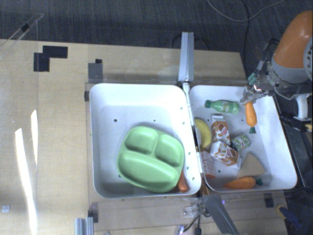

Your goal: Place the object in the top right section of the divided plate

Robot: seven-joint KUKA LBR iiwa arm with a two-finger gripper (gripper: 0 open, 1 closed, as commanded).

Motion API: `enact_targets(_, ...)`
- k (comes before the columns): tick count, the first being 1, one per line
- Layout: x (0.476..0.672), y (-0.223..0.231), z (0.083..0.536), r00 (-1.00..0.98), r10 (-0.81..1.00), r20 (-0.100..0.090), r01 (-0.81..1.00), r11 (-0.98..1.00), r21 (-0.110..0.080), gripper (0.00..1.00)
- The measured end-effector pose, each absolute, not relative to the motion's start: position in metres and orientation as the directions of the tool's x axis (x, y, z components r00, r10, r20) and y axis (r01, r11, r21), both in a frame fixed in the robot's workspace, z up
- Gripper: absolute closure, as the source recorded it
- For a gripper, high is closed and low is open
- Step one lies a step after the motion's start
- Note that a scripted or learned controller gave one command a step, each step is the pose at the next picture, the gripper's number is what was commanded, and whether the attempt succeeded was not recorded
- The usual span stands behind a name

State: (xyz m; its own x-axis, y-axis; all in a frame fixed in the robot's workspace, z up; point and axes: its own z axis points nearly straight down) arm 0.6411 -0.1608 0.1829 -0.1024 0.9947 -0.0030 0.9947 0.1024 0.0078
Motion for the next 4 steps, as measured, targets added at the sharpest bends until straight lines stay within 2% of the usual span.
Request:
enact_targets(1, 0.603, -0.069, 0.193, 0.117, 0.993, 0.002, 0.993, -0.117, 0.005, 1.0)
enact_targets(2, 0.603, -0.069, 0.193, 0.117, 0.993, 0.002, 0.993, -0.117, 0.005, 0.0)
enact_targets(3, 0.605, -0.067, 0.205, 0.112, 0.994, 0.004, 0.994, -0.113, 0.01, 1.0)
enact_targets(4, 0.617, -0.169, 0.097, 0.031, 1.0, -0.001, 1.0, -0.031, 0.004, 1.0)
